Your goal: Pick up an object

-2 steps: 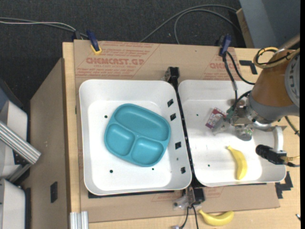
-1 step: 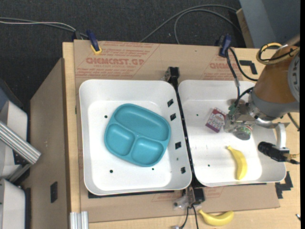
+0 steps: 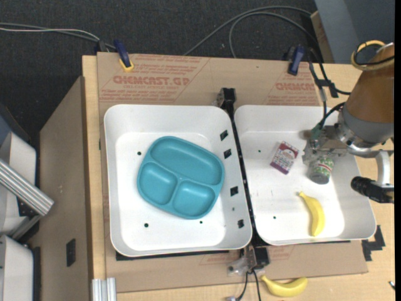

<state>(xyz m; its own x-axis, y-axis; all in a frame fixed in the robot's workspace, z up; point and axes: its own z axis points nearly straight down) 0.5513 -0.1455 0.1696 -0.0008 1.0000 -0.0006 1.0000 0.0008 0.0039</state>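
In the right bin [image 3: 269,224] lie a small purple and red packet [image 3: 284,157], a yellow banana [image 3: 314,213] and a grey-green can [image 3: 321,170]. My gripper [image 3: 322,148] hangs right over the can, at the can's top, on the bin's right side. The grey arm with its orange band [image 3: 371,93] reaches in from the right and hides the bin's far right corner. The packet lies just left of the gripper, and the banana lies below it, toward the front wall.
The left bin [image 3: 119,168] holds a blue divided plate [image 3: 180,177]. A second banana [image 3: 285,286] lies on the bench in front of the right bin. Black clips [image 3: 227,97] join the bins along the middle. Cables run behind the cardboard.
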